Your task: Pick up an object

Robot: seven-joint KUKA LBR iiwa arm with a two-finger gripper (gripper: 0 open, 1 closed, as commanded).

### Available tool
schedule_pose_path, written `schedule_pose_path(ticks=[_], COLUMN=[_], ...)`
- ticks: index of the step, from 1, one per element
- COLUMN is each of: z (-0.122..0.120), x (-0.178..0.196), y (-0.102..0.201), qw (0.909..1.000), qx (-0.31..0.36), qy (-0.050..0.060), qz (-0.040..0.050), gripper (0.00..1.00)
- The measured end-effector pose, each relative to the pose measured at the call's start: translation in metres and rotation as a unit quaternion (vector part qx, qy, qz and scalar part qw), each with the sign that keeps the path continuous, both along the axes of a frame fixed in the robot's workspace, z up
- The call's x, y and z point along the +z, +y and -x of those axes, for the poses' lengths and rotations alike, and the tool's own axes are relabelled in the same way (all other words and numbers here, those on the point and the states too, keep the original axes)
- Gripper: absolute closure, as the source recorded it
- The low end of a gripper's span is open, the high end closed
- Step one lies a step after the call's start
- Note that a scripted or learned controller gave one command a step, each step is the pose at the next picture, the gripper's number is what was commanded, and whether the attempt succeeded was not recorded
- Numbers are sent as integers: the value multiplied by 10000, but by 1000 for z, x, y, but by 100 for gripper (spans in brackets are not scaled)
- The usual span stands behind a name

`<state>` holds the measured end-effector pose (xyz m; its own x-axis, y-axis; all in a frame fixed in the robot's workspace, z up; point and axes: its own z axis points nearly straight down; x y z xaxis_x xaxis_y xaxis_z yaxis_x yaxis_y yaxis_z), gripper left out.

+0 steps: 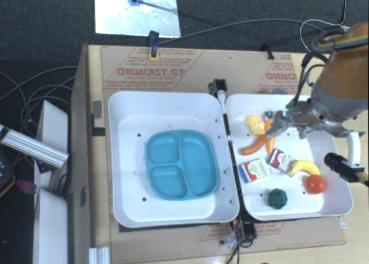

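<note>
My gripper (pixel 275 124) hangs low over the upper middle of the right bin (pixel 340 202), reaching in from the right. Just left of it lies a yellow corn-like piece (pixel 254 123). A small orange piece (pixel 268 116) sits right at the gripper's tip, and I cannot tell whether they touch. An orange-red carrot (pixel 255 145) lies just below the gripper. Further down are a small carton (pixel 254 169), a red and white packet (pixel 281 161), a banana (pixel 304 168), a tomato (pixel 315 184) and a dark green ball (pixel 277 198).
The left bin (pixel 130 142) holds a blue divided plate (pixel 181 163). A black clip (pixel 218 88) sits on the ridge between the bins. Cardboard (pixel 173 67) lies under both bins. Cables run across the dark floor at the back.
</note>
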<state>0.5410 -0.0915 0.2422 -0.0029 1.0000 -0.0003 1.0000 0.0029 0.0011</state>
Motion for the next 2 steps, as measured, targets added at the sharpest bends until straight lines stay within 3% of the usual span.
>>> schedule_pose_path(ticks=[1, 2], z=[-51, -82], x=[-127, -158], y=[-13, -25], qw=[10000, 10000], qx=[-9, 0], qy=[20, -1], qz=[-4, -2], gripper=[0, 0])
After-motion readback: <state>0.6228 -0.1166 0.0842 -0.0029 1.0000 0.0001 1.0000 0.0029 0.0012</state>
